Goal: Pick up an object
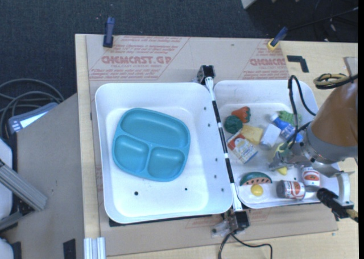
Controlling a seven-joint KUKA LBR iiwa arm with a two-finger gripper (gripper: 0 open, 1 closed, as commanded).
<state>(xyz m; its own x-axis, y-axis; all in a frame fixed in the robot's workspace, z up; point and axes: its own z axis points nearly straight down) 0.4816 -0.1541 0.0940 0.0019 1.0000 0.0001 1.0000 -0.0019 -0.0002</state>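
Note:
My gripper (280, 162) hangs low over the middle of the right bin (259, 89), below the grey wrist (329, 151) and orange band (340, 115). It sits among a pile of small things. A white and blue bottle (273, 133) and a yellow block (253, 134) lie just to its upper left. A white packet (243, 150) lies to its left. Below it are a watermelon slice (255, 179), a small jar on its side (290, 189) and a red and white can (311, 176). I see nothing lifted.
A green toy (232, 123) and an orange-red one (243, 113) lie at the right bin's upper left, with a green piece (288, 117) near the back. The left bin (108, 104) holds a blue divided plate (151, 143). A black cable (293, 90) loops above the arm.

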